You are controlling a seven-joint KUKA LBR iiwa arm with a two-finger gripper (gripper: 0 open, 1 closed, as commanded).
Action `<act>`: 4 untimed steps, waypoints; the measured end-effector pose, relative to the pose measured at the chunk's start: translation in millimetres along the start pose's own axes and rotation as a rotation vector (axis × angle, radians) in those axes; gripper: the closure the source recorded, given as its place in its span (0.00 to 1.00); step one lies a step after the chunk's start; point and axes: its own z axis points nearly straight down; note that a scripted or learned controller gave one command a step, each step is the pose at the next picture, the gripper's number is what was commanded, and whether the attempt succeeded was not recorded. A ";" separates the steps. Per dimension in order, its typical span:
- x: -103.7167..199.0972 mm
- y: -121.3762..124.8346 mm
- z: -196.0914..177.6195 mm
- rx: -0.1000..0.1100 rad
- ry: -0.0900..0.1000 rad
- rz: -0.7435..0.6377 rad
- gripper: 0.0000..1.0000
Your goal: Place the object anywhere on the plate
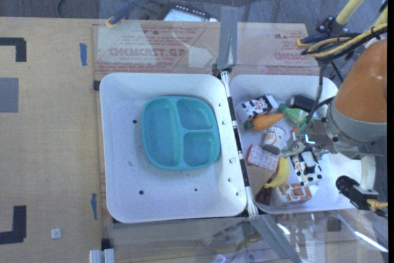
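**Picking stage: tool down in the right bin, plate waiting bare**

From the overhead camera I see the turquoise plate (181,132) lying flat in the left bin (117,151), three compartments up, with nothing resting on it. So the placing step has not been reached; I judge I am at the grasp, early in the task.

The arm (366,92) comes in from the right, its orange band over the right bin (332,194). The tool (306,140) sits low among the clutter there, near the middle of that bin. I cannot tell how wide it stands or whether it has anything in it; the wrist body and glare cover that spot.

The candidate objects all lie in the right bin: a toy carrot (268,121) with green top pointing toward the tool, a small can (273,138) just beside it, a banana (279,173) lower down, a black-and-white toy (257,106) near the top edge, and a red-and-white packet (262,159) next to the divider. Which one is the target I cannot say; the can and carrot are nearest the tool.

The next move, as I read it, calls for a confirmed grip, a clean lift above the bin walls, then travel left across the divider (237,145) to release over any compartment of the plate. Crowding around the tool could cause a missed or double pick.
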 end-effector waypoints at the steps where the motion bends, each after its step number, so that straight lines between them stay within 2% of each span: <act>1: -12.6 0.5 58.6 0.001 0.001 -0.152 1.00; 2: 23.1 -3.0 13.2 0.000 0.000 -0.162 1.00; 3: 99.0 23.7 -23.0 -0.003 -0.001 -0.411 1.00; 4: 199.3 26.1 -41.7 -0.002 -0.001 -0.252 1.00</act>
